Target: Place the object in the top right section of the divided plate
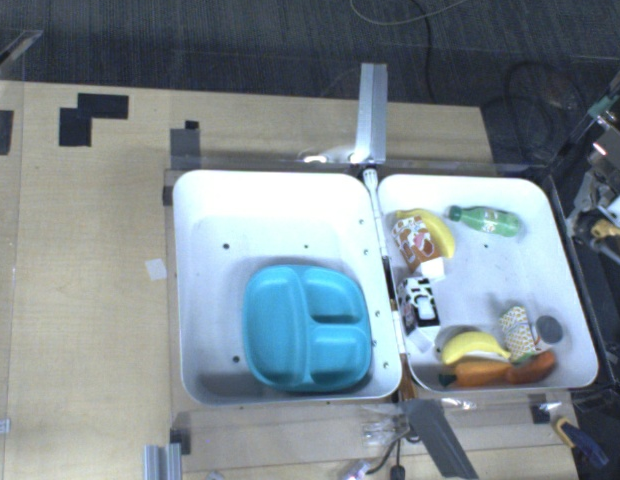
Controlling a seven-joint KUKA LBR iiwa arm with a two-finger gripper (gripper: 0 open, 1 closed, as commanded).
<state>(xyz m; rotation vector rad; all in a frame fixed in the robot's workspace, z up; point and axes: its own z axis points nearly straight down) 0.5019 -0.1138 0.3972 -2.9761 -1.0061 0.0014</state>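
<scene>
A blue divided plate point(308, 330) lies in the left bin point(215, 258), toward its front right. It has one large section on the left and two smaller sections on the right. The right bin point(550, 258) holds the loose objects: a green bottle point(485, 220) at the back, a yellow banana-like piece with a printed snack packet point(420, 238) at the back left, a black and white small box point(422, 301), a yellow banana point(472, 345), an orange carrot-like piece point(505, 370) and a patterned pouch point(518, 330) at the front.
A metal post point(373, 113) stands behind the seam between the bins. Cables and equipment point(600, 198) crowd the right edge. Black tape marks point(90, 118) lie on the wooden bench at the back left.
</scene>
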